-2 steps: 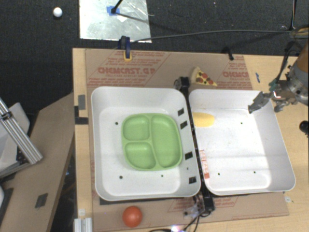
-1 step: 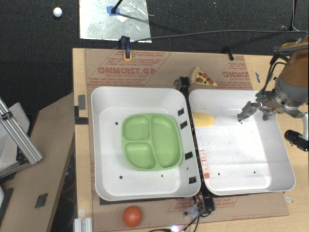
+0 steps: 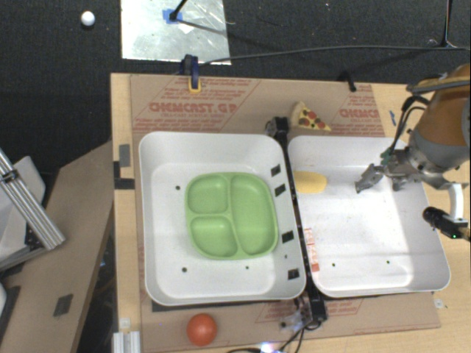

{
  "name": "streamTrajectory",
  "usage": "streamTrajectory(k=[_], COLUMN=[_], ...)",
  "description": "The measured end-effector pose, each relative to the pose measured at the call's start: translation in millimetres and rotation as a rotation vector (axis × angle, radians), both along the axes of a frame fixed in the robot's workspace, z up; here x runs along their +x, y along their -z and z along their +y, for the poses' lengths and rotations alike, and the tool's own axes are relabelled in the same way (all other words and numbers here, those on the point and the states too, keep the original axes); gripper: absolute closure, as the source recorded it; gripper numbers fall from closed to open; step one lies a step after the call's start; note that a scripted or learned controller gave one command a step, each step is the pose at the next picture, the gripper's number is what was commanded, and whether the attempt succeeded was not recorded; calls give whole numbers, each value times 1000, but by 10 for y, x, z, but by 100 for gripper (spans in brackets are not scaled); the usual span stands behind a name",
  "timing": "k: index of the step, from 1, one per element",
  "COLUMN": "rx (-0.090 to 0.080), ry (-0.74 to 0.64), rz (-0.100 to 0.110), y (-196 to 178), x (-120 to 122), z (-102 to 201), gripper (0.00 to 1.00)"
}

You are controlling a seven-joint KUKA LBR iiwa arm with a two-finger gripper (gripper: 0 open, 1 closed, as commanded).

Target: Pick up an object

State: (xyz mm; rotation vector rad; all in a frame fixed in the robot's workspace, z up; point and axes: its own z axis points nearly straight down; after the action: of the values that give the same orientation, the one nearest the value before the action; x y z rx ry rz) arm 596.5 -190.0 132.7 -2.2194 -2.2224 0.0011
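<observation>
A pale yellow object lies against the left wall of the right bin. Over the right side of that bin hangs my gripper, well to the right of the yellow object and apart from it. Its fingers are spread open and nothing shows between them. The left bin holds a green divided plate.
A toy pizza slice lies on the board behind the bins. An orange-red ball sits on the board in front of the left bin. Black clips line the seam between the bins. The arm's orange band is at the right edge.
</observation>
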Motion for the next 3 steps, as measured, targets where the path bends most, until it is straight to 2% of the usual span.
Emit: streamTrajectory(k=[1, 2, 3], rx=[-2, -2, -2], ry=[-1, -4, -4], rz=[-6, -9, -8], y=[-138, -744, -1192], x=[18, 10, 26], z=[-5, 75, 73], gripper=[100, 100, 100])
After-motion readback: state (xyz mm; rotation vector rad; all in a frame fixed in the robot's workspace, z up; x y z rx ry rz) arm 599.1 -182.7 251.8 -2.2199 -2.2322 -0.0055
